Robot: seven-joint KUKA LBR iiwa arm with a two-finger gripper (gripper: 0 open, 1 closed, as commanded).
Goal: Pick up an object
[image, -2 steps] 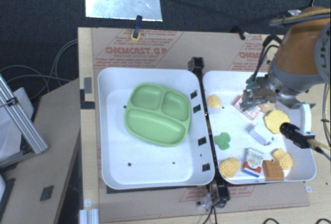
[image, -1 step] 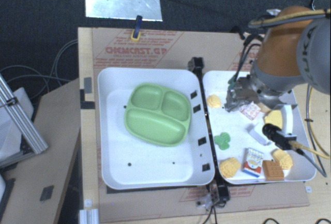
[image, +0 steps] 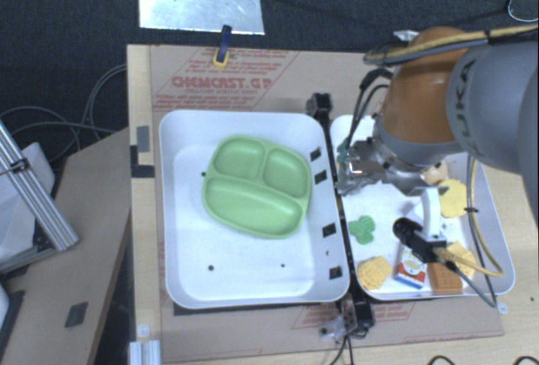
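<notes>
**iiwa arm: appearance**

A large grey casing [image: 497,110] is seen up and to the right of the claw [image: 350,168]. It is marked with dark lettering [image: 461,95], only partly readable. A glossy, rounded orange band [image: 421,93] is fitted just above the claw, with a grey wrist ring [image: 413,154] under it. Thin black cables [image: 367,102] are looped down the band's left side to the claw, which is built of bare metal.

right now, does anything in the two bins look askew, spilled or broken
Nothing looks spilled or broken. One oddity: the green three-compartment plastic plate lies turned at a slant to the walls of the left white bin, not squared with them. The plate itself looks whole.
</notes>
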